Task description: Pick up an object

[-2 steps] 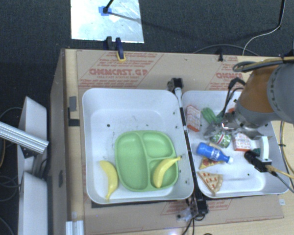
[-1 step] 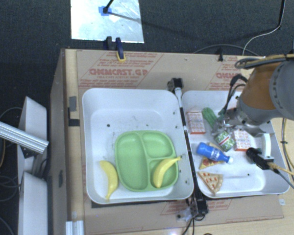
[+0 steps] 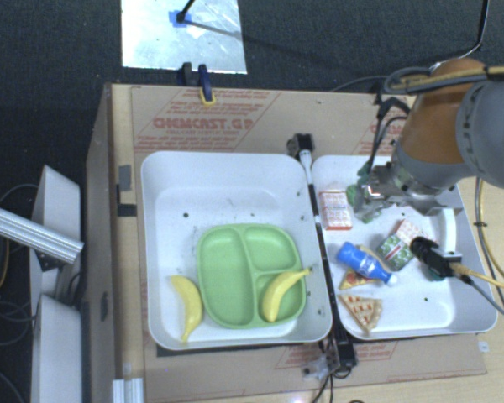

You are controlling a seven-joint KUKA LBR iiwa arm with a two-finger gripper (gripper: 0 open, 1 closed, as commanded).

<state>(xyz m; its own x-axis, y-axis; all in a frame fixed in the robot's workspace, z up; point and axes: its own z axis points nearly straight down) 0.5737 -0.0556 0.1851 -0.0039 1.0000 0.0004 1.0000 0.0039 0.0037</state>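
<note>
Pizza slice [image 3: 363, 311], nearest the viewer, lies at the near edge of the right bin [image 3: 475, 305]. Beyond it lie a blue bottle [image 3: 363, 262] and a green-and-white carton [image 3: 398, 243]. The gripper [image 3: 365, 193] hangs low over the far part of this bin. Whether it is open or closed cannot be told, and nothing can be seen held in it. The likeliest target, a red-and-white carton [image 3: 335, 209], lies flat just beside the gripper, towards the divider with the left bin [image 3: 164, 225]. Its long axis runs roughly parallel to that divider. The coming move is judged to be a short shift towards the divider, closing across the carton's short side.
</note>
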